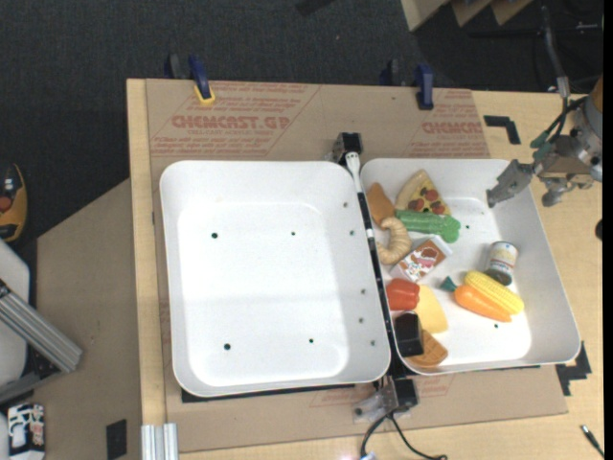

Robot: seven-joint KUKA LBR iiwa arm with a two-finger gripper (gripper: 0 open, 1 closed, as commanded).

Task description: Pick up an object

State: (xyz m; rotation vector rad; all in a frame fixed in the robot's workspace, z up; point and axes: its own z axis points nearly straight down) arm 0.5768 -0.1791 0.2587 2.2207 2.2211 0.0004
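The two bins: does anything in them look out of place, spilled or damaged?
Nothing stands out. The toy food, such as the pizza slice, green pickle and corn, lies loosely piled inside the right bin. Nothing has spilled onto the bench.

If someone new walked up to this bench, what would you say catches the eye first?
Probably the bright heap of toy food crowding the right bin: a pizza slice and green pickle toward the back, an orange and yellow corn cob nearer the front. Next, the gripper hanging over that bin's far right corner with nothing between its fingers. The left bin shows bare white floor.
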